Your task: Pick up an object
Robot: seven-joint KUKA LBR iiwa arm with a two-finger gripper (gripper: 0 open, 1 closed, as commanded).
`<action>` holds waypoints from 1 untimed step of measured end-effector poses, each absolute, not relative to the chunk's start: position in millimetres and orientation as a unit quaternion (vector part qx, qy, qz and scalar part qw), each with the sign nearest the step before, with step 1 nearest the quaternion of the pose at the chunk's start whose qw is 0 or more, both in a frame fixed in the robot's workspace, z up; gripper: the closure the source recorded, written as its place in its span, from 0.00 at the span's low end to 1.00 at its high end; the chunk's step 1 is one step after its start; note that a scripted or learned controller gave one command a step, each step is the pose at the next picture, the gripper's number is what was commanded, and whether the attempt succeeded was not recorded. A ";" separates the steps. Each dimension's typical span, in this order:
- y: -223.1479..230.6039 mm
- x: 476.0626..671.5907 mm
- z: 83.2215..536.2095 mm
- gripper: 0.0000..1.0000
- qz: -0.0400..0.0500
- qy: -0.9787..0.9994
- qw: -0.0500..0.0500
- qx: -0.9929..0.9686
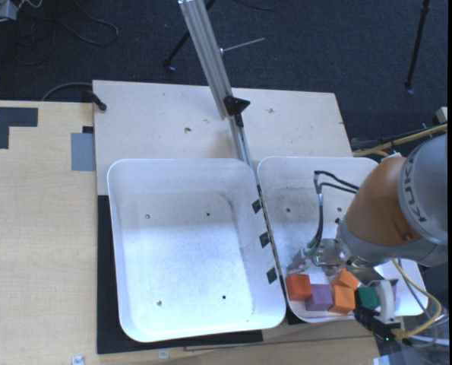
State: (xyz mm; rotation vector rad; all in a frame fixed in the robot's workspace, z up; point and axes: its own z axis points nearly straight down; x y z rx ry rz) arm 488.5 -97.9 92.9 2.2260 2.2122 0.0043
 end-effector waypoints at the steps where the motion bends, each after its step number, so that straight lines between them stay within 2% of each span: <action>1: -98.7 488.4 102.7 1.00 0.001 0.704 0.001 0.710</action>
